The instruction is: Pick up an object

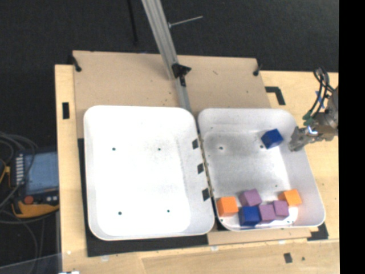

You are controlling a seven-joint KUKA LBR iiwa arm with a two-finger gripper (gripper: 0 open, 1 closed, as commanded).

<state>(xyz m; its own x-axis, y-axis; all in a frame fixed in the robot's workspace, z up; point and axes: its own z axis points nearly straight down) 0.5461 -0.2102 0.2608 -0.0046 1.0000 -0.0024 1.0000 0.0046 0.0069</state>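
We see the gripper [300, 138] at the right rim of the right bin [242, 119]; how far it is open, we cannot tell. A blue cube [272, 138] lies just beside it, apart from the orange, purple and blue cubes [259, 206] clustered along the near wall.

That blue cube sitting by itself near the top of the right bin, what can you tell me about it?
The lone blue cube is a small, solid-looking block of a deep, even blue, plain on every visible face. It rests on the floor of the right white bin, in its upper right part, turned a little askew to the bin's walls. Nothing touches it: the other blocks cluster along the bin's lower edge, and the robot's pincer sits just to its right, near the bin's rim, apart from it.
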